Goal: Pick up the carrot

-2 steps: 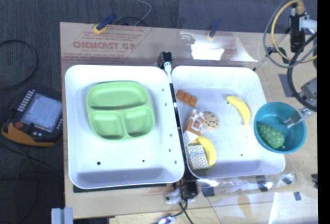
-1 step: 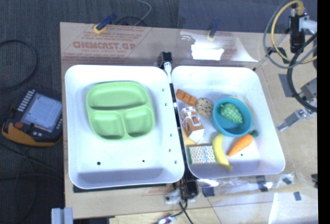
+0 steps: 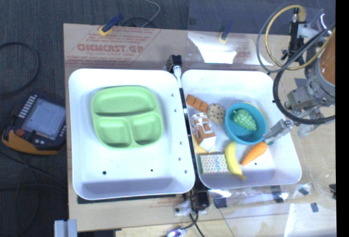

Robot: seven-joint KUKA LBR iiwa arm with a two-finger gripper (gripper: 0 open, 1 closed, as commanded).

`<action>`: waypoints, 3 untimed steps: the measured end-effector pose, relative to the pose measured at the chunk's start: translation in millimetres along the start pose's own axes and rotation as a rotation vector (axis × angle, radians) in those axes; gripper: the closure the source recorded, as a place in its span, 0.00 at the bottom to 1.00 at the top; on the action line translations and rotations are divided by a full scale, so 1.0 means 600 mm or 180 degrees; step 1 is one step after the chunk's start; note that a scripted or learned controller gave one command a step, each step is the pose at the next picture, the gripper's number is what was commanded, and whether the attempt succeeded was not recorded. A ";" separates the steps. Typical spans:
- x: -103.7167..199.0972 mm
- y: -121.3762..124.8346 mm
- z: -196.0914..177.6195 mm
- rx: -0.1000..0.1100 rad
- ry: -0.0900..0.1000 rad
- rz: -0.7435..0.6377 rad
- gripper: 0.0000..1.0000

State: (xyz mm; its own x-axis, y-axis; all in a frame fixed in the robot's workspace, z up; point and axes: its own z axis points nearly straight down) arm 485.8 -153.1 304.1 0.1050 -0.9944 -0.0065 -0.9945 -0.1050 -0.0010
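Observation:
The carrot (image 3: 254, 153) is orange and lies tilted near the front right of the right bin (image 3: 283, 173), between a banana and the bin's right wall. Its thick end points up toward the blue bowl. My gripper (image 3: 275, 131) reaches in from the right over the bin's right side. Its tip sits just above and to the right of the carrot's upper end, close to the bowl's rim. Nothing shows as held in it.
A blue bowl (image 3: 245, 122) with green grapes, a banana (image 3: 234, 159), a cookie (image 3: 216, 113), a waffle piece (image 3: 196, 103), a small carton (image 3: 203, 130) and a packet (image 3: 214, 163) crowd the right bin. A green divided plate (image 3: 128, 114) lies in the left bin (image 3: 82, 176). Cables loop at the upper right.

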 end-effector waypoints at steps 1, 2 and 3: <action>-0.024 -0.044 0.248 -0.0042 -0.0008 0.0549 0.00; 0.036 -0.008 0.343 0.0038 0.0011 0.0557 0.00; 0.034 -0.007 0.330 0.0029 0.0005 0.0562 1.00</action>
State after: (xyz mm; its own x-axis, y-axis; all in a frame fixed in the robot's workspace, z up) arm 492.4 -171.5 105.7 -0.0713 -0.9974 -0.0058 -0.9974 0.0713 -0.0090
